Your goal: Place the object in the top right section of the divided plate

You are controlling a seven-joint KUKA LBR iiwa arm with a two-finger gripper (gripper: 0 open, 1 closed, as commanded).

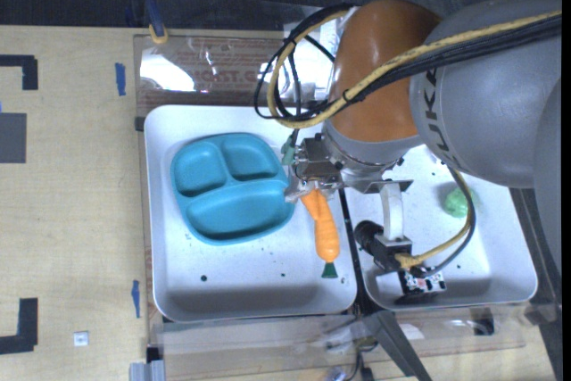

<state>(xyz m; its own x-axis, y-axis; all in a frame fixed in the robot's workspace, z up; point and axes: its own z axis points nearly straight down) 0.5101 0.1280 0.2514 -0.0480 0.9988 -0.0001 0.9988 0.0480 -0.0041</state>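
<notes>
bright even overhead light, glare on clear panel (210, 67), soft shadows, slightly blurred arm (482, 85)

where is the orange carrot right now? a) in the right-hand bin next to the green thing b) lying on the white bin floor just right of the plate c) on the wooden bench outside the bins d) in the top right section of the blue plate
b: the carrot lies on the floor of the left bin, just past the right rim of the blue divided plate, below the gripper.
</notes>
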